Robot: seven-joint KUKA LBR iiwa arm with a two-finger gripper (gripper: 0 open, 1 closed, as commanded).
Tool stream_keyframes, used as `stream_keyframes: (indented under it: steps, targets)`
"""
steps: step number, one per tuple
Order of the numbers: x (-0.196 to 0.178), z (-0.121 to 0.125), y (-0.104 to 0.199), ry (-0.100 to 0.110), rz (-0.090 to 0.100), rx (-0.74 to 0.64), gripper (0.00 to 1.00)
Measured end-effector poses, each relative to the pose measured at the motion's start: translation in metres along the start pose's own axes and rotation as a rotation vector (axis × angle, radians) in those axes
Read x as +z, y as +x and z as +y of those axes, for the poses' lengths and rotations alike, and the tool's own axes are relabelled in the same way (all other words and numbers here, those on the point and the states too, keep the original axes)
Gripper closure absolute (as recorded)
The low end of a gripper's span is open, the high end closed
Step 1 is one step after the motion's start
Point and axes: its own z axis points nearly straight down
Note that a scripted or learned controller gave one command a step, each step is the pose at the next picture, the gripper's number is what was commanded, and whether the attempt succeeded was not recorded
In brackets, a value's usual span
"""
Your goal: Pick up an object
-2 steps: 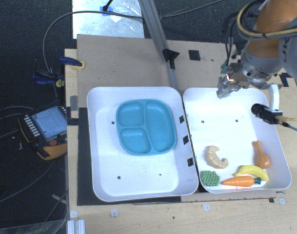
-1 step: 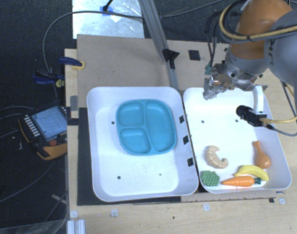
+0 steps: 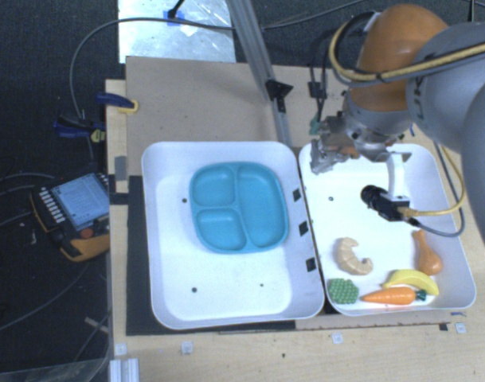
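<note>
Brown desk [image 3: 194, 94], two shallow white bins. Gripper [image 3: 328, 156], aperture indeterminate, hangs over the right bin [image 3: 457, 237]. The small plastic orange carrot [image 3: 389, 297] looks light, rigid; grasp mid-body.

A blue divided plate [image 3: 239, 207] with three compartments lies in the left white bin [image 3: 166, 293], toward its 12 o'clock half, with bare white floor showing around it. At 9 o'clock from that bin, off the bench on the dark floor, sits a handheld pendant [image 3: 73, 205] with a pale blue screen and an orange-yellow casing, with cables trailing from it. At about 10 o'clock, on the bench's brown board [image 3: 194, 94], blue-handled clamps [image 3: 107, 102] grip the edge. A grey metal pole [image 3: 254, 42] slants down from 12 o'clock to a black fitting between the two bins. A bright reflective sheet [image 3: 166, 18] lies at 12 o'clock beyond the board.
</note>
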Motion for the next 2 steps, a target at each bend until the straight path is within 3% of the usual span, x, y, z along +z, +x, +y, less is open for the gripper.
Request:
stream_keyframes:
  steps: [2]
  targets:
    - [-0.004,-0.032,0.099,-0.001,0.001,-0.002,1.0]
